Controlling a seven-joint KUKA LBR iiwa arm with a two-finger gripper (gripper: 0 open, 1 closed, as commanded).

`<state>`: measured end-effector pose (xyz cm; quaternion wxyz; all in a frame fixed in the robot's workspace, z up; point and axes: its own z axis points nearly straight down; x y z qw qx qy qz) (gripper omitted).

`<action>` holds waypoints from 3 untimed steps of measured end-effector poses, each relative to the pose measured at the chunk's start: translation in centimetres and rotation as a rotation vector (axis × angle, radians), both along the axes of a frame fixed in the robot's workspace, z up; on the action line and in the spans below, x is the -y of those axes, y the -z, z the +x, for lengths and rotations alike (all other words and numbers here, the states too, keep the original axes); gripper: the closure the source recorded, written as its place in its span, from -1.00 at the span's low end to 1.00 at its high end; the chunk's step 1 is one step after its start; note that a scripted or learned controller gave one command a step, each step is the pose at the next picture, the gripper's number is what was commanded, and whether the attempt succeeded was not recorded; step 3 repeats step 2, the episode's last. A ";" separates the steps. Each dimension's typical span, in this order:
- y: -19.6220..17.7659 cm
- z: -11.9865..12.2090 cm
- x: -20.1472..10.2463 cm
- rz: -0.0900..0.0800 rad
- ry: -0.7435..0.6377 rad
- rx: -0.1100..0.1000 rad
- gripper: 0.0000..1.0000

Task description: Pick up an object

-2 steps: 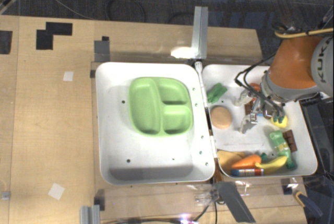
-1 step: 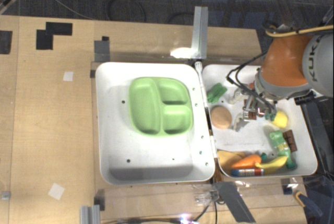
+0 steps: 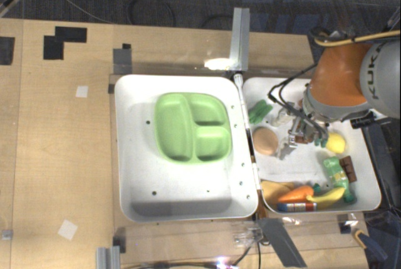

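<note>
- The wooden counter (image 3: 56, 155) carries two shallow white plastic bins side by side: the left bin (image 3: 135, 199) holds one thing, a light-green moulded tray with three compartments (image 3: 191, 126), lying flat near its middle, well apart from the arm.
- The right bin (image 3: 294, 167) is where the loose objects sit, so any pick has to happen there. The grey arm with its orange band (image 3: 338, 76) reaches in from 3 o'clock and hangs over that bin's upper half.
- The gripper (image 3: 299, 136) sits low over the bin floor at the bin's centre. Its metal parts are small and cluttered, and I cannot tell how far apart they stand or whether anything lies between them.
- Nearest candidates: a tan rounded egg-like object (image 3: 265, 141) just at the gripper's 9 o'clock, a green leafy piece (image 3: 259, 111) at 10 o'clock, and a yellow lemon-shaped object (image 3: 336, 143) at 3 o'clock.
- Along the bin's 6 o'clock wall lie an orange carrot-shaped toy (image 3: 294, 194) and a yellow banana-shaped toy (image 3: 329, 194), crowded together with smaller pieces; that packing would make a clean grasp harder.
- Judging by its place, the gripper is working the open middle ground, probably toward the tan object.
</note>
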<state>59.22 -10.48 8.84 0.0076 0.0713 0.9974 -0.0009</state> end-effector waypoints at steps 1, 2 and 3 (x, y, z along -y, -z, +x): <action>-6.1 2.0 7.9 0.003 0.216 -0.007 -1.00; -2.6 0.6 6.9 0.005 0.304 0.000 -1.00; -2.6 0.6 6.9 0.005 0.304 0.000 -1.00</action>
